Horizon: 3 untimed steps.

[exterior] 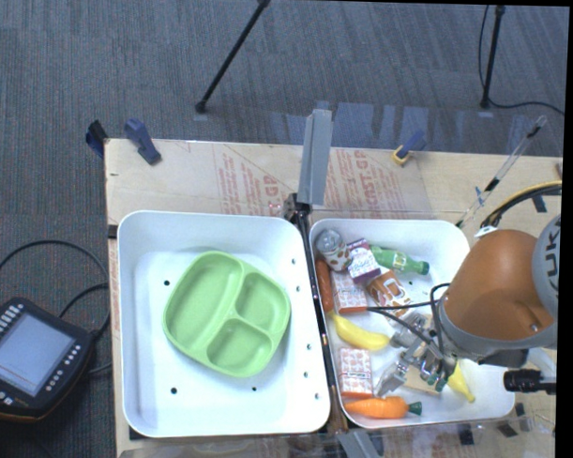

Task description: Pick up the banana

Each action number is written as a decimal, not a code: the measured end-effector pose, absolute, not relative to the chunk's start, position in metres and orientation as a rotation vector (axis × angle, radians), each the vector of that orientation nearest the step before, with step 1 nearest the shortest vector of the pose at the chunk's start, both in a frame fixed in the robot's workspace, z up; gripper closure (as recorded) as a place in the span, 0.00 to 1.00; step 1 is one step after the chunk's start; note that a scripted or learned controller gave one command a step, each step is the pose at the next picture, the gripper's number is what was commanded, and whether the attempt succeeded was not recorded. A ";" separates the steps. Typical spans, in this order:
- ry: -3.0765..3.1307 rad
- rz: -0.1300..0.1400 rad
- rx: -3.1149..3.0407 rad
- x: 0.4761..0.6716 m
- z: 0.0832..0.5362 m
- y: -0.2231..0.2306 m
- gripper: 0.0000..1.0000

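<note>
Grey carpet is surrounding the counter point(223, 179); gripper point(409, 354) is hovering beside the banana point(358, 333) — finger state unclear — risking snagging neighbouring clutter.

The desk point(213, 179) carried two white bins side by side: the left bin point(140, 265), the right bin point(446, 240).

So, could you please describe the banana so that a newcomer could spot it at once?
Look in the right-hand white bin, the crowded one. Near its middle, just left of the robot's hand, lies the banana. It is the plain yellow curved piece, between the orange carrot below and the green bottle above.
</note>
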State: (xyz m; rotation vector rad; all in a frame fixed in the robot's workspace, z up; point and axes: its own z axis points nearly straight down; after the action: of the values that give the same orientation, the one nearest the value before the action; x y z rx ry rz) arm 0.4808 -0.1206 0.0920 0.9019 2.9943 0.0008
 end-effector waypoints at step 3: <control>3.063 0.002 0.705 0.535 0.182 -0.171 0.00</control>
State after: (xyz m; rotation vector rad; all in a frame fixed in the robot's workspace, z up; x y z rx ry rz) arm 0.5354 -0.1712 0.1822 0.7052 3.0633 0.0020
